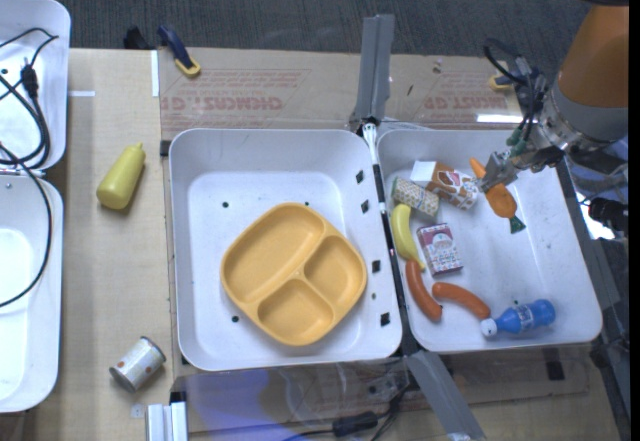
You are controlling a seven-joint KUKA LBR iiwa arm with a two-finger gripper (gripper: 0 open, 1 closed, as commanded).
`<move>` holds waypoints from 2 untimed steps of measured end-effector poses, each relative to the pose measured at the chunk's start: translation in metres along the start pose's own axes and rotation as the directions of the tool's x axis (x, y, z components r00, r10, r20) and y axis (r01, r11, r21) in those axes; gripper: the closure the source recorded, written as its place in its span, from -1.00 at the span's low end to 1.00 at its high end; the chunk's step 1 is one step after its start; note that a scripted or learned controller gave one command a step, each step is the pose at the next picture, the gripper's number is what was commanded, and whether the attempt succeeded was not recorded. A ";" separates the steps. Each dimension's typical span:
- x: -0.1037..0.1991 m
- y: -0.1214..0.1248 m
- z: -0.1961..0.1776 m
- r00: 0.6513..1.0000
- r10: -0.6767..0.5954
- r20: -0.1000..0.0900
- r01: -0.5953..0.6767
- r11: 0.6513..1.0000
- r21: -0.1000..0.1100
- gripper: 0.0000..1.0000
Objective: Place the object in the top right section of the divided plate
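The yellow divided plate (293, 274) lies in the left bin (200, 229), with one long section and two smaller ones. My gripper (497, 172) is over the upper part of the right bin (575, 259). An orange toy carrot (501, 200) with a green tip lies directly below the gripper, touching it or nearly so. The arm hides where they meet. Left of the gripper lie a small red and white packet (456, 186) and a beige block (415, 195).
The right bin also holds a banana (402, 232), a pink card box (439, 249), two sausages (461, 298) and a blue bottle (520, 318). On the bench left of the bins lie a yellow bottle (121, 177) and a small can (137, 362).
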State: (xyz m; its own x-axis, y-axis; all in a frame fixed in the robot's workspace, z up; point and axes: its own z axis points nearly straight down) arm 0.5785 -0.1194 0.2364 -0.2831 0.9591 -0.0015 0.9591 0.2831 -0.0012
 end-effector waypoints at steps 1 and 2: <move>0.091 -0.029 -0.103 0.965 -0.261 0.001 0.261 0.965 -0.001 1.00; 0.151 -0.044 -0.171 0.842 -0.539 0.003 0.539 0.842 -0.003 1.00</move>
State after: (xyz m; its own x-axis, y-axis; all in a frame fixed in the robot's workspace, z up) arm 0.4941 0.0133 0.4069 -0.7556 0.6550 -0.0032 0.6550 0.7556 0.0011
